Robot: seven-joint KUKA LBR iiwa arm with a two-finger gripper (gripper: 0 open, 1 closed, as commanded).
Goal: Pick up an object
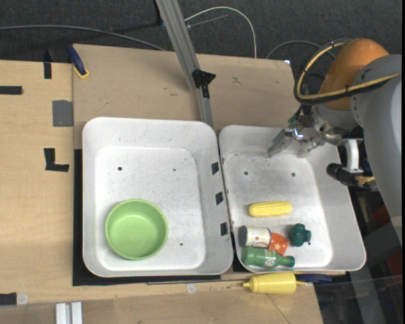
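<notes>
White plastic, two shallow bins lying side by side: the left bin (148, 137) carrying a green bowl (136, 229) in its near left corner, well apart from the right bin (337, 208). Hovering over the right bin's far edge, the grey arm (378, 93) with its gripper (288, 142), fingers spreading apart and pinching nothing. Resting along the right bin's near side, a yellow corn cob (269, 210), a green bottle (267, 258), a white and red can (255, 235), an orange piece (278, 243) and a dark green toy (299, 234), with a yellow bottle (273, 284) lying just outside its near rim.

Toys (270, 238) crowding right bin (337, 201) (front)
</notes>
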